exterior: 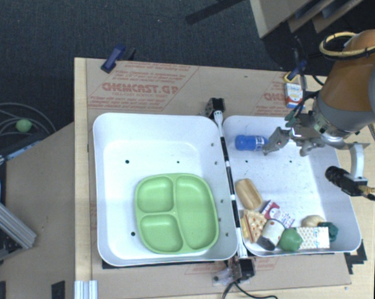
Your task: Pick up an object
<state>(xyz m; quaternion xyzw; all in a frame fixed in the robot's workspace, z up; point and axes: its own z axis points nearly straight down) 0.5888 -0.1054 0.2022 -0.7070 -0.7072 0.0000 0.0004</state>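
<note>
In the right bin [334, 202], a blue bottle [249, 143] lies beside the pincer [291, 141].

Only readable bit is red "CHEMCAST GP" lettering on the brown paper-covered bench board [147, 85], just behind the left white plastic bin [106, 173].

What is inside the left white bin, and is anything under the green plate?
The left white bin holds one green divided plate, its three compartments bare. Whatever lies under the plate is covered and cannot be seen.
</note>
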